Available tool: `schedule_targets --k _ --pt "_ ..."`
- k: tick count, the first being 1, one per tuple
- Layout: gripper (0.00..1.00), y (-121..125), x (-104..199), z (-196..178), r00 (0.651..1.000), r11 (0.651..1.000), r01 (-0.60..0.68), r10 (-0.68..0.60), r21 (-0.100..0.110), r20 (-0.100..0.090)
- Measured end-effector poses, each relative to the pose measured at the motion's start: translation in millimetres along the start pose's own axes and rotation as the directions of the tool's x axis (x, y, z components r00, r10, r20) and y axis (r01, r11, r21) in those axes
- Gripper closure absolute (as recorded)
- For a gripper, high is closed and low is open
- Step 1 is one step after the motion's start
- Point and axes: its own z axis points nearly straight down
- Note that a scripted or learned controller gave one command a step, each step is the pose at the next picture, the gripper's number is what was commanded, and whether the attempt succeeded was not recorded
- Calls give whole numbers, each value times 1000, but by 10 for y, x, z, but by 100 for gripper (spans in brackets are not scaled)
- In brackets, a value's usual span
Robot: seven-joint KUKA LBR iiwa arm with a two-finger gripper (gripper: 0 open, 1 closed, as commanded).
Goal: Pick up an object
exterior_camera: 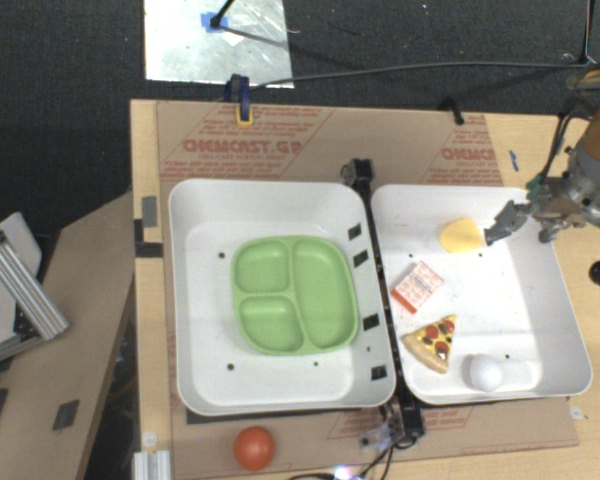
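The right bin (560, 308) holds a yellow rounded piece (461, 234) at its far side, a red-and-white packet (417, 286) near the middle, a toy pizza slice (432, 342) and a white ball (485, 372) at the front. My gripper (505, 223) hangs over the far right of this bin, its dark fingertip just right of the yellow piece. Nothing shows between the fingers.
The left bin (195, 268) carries a green divided tray (294, 293). A red ball (254, 447) lies on the bench in front of the left bin. Black clips (360, 173) sit along the divider between the bins.
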Motion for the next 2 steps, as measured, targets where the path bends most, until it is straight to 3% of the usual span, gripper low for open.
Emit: schedule_targets --k 1,2 --pt "0 26 4 -69 1000 1000 3 -3 -12 2" --pt "0 -37 42 529 1000 1000 1 -1 -7 1"
